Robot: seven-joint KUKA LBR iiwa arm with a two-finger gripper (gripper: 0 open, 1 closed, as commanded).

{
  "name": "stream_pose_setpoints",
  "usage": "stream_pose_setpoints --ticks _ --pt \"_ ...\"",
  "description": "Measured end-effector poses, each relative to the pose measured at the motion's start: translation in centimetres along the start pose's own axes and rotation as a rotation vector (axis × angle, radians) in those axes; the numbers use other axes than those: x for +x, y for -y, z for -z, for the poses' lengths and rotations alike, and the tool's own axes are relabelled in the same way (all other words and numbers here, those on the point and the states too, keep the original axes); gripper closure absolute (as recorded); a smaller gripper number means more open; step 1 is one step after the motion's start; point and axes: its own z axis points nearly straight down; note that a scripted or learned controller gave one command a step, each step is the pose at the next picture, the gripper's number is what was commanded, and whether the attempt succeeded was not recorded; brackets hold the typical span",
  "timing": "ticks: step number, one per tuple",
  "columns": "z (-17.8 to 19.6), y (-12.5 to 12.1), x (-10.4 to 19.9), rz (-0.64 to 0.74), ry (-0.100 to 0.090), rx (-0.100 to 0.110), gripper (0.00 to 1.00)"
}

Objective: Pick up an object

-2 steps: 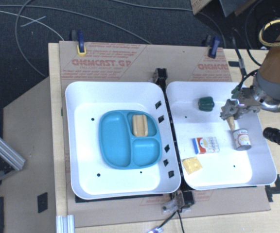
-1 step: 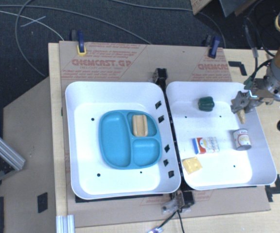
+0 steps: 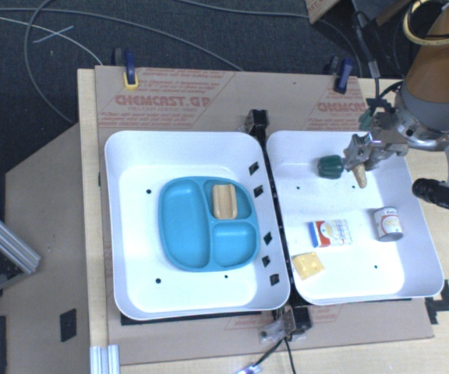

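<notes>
In the right bin (image 3: 411, 275), a dark green rounded object (image 3: 330, 166) lies near the far left side. My gripper (image 3: 358, 164) hangs just to its right, close to it or touching its edge. Nothing shows held in the gripper. Further toward the front lie a small white can (image 3: 388, 224) on its side, a flat red, white and blue packet (image 3: 330, 233), and a yellow wedge (image 3: 309, 265). The grey arm with its orange band (image 3: 435, 61) comes in from the upper right.
The left bin (image 3: 131, 271) holds a blue divided plate (image 3: 197, 228) with a tan block (image 3: 224, 201) in its far right compartment. A black divider with clips (image 3: 265, 201) runs between the bins. Cables lie beyond the bench's far edge.
</notes>
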Motion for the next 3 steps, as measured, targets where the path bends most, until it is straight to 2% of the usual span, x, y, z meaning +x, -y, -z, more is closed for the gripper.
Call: stream_pose_setpoints --ticks 1,2,3 --pt "-0.4 -1.6 6.2 0.001 0.000 0.001 1.00" --pt "-1.5 -1.7 11.5 0.000 -0.001 0.006 1.00" --pt "-2.7 -3.3 17.2 -0.001 0.000 0.002 1.00"
